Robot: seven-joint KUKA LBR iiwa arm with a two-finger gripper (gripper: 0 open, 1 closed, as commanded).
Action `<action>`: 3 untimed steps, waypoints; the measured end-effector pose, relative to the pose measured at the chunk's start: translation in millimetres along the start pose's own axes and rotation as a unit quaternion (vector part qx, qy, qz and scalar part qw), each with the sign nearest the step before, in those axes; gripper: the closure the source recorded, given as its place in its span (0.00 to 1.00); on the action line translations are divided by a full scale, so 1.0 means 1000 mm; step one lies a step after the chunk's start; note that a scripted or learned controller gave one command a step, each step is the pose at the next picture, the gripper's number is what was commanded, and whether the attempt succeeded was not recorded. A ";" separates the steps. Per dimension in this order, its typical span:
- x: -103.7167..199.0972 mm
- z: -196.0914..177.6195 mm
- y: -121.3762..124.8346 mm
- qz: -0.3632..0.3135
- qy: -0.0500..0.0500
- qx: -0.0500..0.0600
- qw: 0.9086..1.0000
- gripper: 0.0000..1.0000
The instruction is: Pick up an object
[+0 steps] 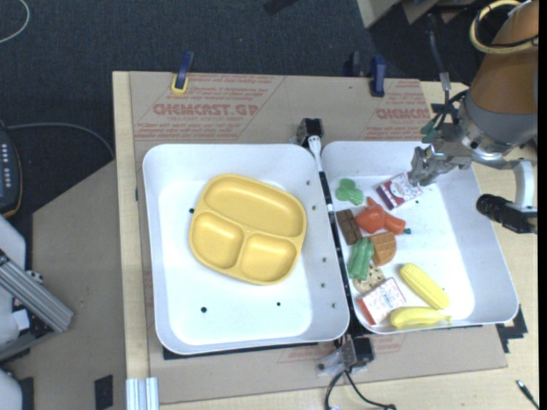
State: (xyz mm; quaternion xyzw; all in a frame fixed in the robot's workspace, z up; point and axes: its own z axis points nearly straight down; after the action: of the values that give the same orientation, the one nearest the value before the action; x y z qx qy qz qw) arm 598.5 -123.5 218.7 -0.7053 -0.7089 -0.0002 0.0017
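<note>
The right bin [479, 254] holds a jumble of toy food. A small red and white packet [396, 193] lies near its back. My gripper [421, 174] hangs low at that packet's right end, close over it or touching it; contact is not clear. In front of the packet lie a green piece [349, 191], a red-orange pepper [379, 219], a brown bar [346, 225], a green pickle [361, 256] and an orange-brown piece [385, 247]. Toward the front are a yellow corn cob [424, 285], a banana [417, 318] and a red and white box [382, 299].
The left bin [171, 297] carries a yellow three-part plate [248, 227]. A raised divider [329, 220] separates the two bins. The arm's grey body and orange band [504, 75] stand over the back right corner. A black part [508, 212] juts out at the right rim.
</note>
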 end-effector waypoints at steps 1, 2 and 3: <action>0.036 -0.014 -0.034 0.001 0.000 0.000 1.000 1.00; 0.031 -0.012 -0.026 0.002 -0.001 -0.002 1.000 1.00; 0.045 -0.015 -0.028 0.001 -0.001 -0.001 1.000 1.00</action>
State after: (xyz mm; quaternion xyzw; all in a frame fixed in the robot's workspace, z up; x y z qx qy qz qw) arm 570.0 -79.1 233.7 -0.7062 -0.7081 -0.0004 0.0005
